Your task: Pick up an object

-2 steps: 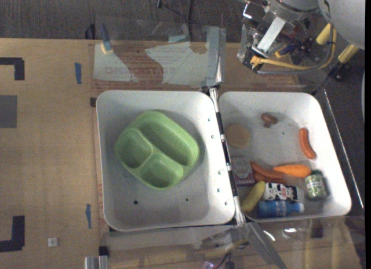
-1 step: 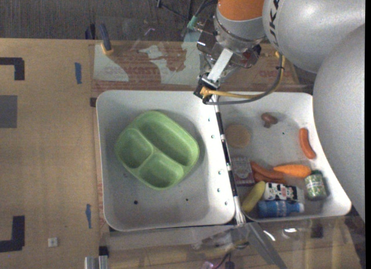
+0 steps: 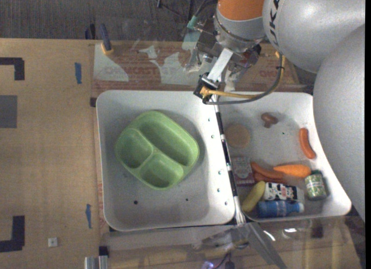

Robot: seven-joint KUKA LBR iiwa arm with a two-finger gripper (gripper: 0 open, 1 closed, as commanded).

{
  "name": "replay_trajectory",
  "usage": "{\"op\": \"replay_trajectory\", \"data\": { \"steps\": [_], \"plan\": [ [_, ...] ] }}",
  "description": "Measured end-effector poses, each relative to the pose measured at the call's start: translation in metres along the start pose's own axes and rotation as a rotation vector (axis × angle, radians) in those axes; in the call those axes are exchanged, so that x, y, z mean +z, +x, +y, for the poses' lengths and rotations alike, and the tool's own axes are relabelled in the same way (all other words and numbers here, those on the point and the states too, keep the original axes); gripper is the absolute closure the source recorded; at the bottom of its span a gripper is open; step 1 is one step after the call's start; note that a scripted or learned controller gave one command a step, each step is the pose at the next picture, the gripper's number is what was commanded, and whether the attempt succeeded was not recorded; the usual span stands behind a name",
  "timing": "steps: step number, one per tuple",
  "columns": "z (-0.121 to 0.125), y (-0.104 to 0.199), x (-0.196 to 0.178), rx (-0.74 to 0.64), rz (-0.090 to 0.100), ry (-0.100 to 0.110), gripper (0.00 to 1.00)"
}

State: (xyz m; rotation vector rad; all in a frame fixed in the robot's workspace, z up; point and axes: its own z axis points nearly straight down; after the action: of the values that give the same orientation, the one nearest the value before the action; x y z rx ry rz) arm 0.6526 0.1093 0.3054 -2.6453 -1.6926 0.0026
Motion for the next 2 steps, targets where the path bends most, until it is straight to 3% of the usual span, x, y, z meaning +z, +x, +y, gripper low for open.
{"op": "replay_trajectory", "data": {
  "steps": [1,2],
  "plan": [
    [-0.117,-0.010,0.082,0.109,-0.001,0.001,0.00],
    [-0.021,0.052,0.184,0.189,0.008,-0.007,0.00]
  ]
}}
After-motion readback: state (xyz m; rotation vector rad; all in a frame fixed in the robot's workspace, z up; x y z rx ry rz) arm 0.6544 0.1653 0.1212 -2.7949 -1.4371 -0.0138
